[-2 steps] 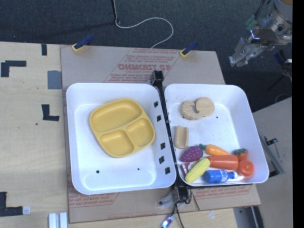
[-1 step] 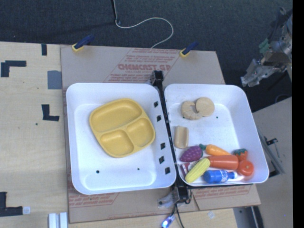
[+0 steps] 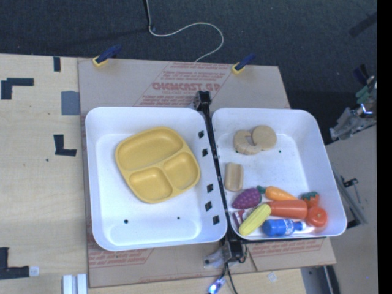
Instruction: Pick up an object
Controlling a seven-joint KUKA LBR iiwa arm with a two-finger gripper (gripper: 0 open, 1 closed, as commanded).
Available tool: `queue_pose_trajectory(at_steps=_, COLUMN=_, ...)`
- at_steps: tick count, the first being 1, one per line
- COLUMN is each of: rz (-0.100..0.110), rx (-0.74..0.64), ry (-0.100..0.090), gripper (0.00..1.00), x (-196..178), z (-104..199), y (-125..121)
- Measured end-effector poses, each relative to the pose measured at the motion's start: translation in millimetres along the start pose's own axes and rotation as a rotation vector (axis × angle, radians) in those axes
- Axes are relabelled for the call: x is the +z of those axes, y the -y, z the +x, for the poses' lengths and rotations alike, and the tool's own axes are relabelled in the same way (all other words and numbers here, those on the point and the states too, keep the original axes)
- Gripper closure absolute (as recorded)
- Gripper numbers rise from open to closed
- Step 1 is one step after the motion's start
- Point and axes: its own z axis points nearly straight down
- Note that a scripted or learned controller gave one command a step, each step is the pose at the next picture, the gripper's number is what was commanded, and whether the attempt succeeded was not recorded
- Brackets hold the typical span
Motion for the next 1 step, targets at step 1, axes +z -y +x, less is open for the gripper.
queue_pose_trajectory(at_steps=1, rz=0.000, rx=-0.005, ry=-0.003, gripper=1.00, x=19.1, z=28.6, y=57.2)
